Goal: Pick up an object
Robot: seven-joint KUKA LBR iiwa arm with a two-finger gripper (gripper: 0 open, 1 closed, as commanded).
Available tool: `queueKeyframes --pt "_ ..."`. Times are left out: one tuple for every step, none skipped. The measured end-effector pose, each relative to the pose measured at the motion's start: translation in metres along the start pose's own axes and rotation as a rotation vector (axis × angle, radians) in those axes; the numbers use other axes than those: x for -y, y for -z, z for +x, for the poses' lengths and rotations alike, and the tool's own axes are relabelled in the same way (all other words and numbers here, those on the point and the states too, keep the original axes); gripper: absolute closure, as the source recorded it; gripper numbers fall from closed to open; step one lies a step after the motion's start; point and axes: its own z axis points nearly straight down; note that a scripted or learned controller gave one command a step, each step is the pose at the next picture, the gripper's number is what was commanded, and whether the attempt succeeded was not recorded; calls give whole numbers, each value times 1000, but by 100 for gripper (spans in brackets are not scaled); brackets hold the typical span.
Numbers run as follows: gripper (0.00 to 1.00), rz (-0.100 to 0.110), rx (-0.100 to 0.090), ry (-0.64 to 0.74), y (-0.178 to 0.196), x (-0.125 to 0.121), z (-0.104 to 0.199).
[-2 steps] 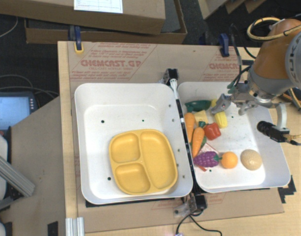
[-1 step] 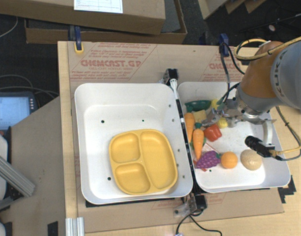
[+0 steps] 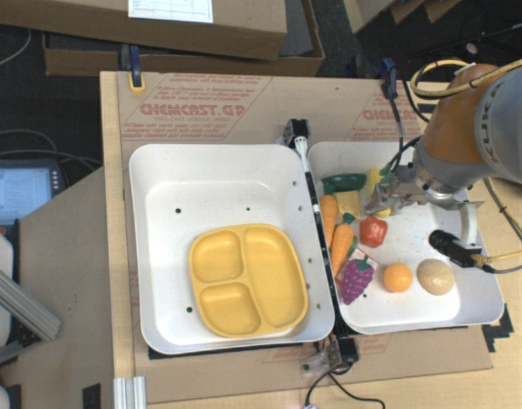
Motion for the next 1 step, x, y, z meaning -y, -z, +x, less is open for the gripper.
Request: queueKeyframes --pt "100 -5 -1 8 94 2 85"
